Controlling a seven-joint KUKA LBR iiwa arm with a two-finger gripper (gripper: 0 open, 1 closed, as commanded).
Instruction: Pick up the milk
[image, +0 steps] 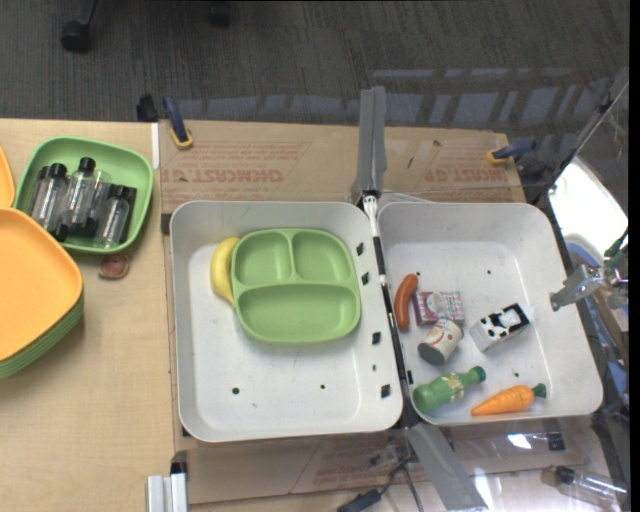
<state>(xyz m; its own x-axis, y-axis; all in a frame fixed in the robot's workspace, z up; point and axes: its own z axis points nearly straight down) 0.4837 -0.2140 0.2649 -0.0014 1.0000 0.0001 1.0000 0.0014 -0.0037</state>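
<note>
From above the bench, two shallow white bins sit side by side on brown cardboard. The left bin (200, 380) carries a green divided tray (296, 284) with a yellow object (221, 270) tucked against its left edge.

The right bin (470, 235) holds the clutter. The milk (501, 325), a small carton patterned in black and white like a cow, lies toward the right side of this bin, tilted. Just left of it lies a small cup (441, 340) on its side, and above that a little pink packet (440, 304). A red sausage (404, 300) lies near the divider between the bins. Along the front edge rest a green bottle (448, 388) and an orange carrot (508, 399), the carrot just below the milk.

The gripper (580, 288) hangs at the bin's right rim, well right of the milk and clear of it. Whether the claw is open or closed I cannot tell from here; nothing is visibly in it.

Off to the left on the wooden table sit a green dish of dark bottles (82, 195) and a stack of orange plates (35, 295).
</note>
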